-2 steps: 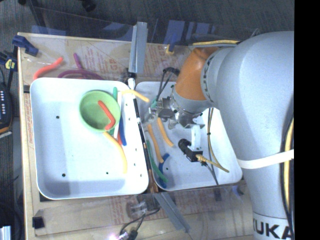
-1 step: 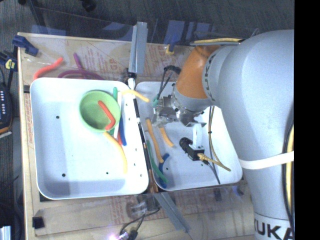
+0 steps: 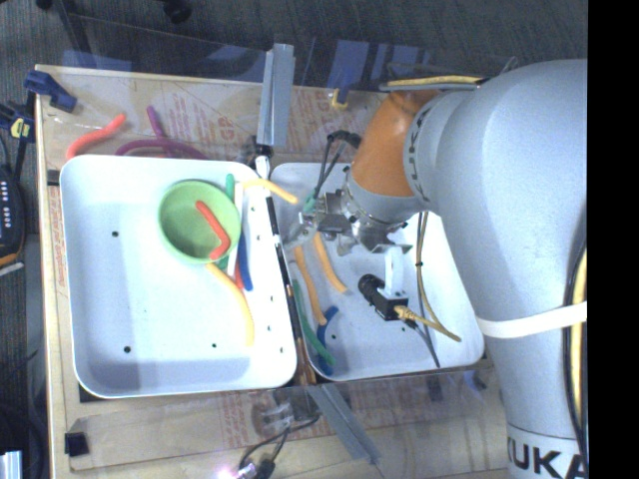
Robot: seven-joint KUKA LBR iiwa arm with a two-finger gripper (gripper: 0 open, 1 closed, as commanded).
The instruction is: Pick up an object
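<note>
Single fixed camera, mounted above the bench [image 3: 180,98], looking down at a slant. Both white bins fall in frame: left bin [image 3: 130,347], right bin [image 3: 439,337]. The arm [image 3: 499,168] enters from the right, close to the lens.

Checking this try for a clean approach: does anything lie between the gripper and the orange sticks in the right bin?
Nothing visible does. The gripper hangs over the right bin, directly beside the orange sticks.
</note>
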